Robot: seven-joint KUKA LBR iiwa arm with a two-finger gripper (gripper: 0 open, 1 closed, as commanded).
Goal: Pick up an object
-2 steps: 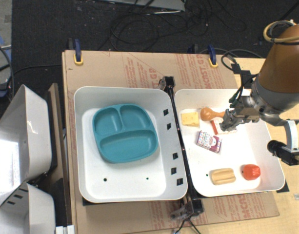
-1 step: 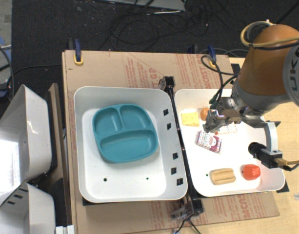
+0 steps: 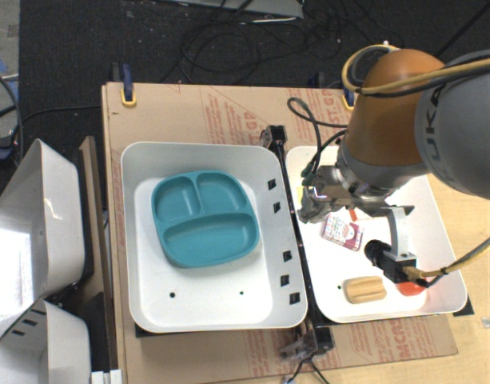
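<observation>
My gripper [image 3: 315, 202] hangs over the left side of the right bin [image 3: 448, 242], close to the wall between the two bins. A pink and white packet [image 3: 343, 231] lies just to its lower right, partly under the wrist. A tan bread-shaped block [image 3: 364, 290] rests near the bin's front edge. Beside the block, a small orange-red object [image 3: 412, 288] is partly hidden. The grey and orange arm covers the back half of this bin.
The left bin [image 3: 141, 238] holds a teal divided plate [image 3: 205, 218] in its back half. Both bins sit on a brown board [image 3: 221, 110]. White containers [image 3: 33, 230] stand off the bench at the left.
</observation>
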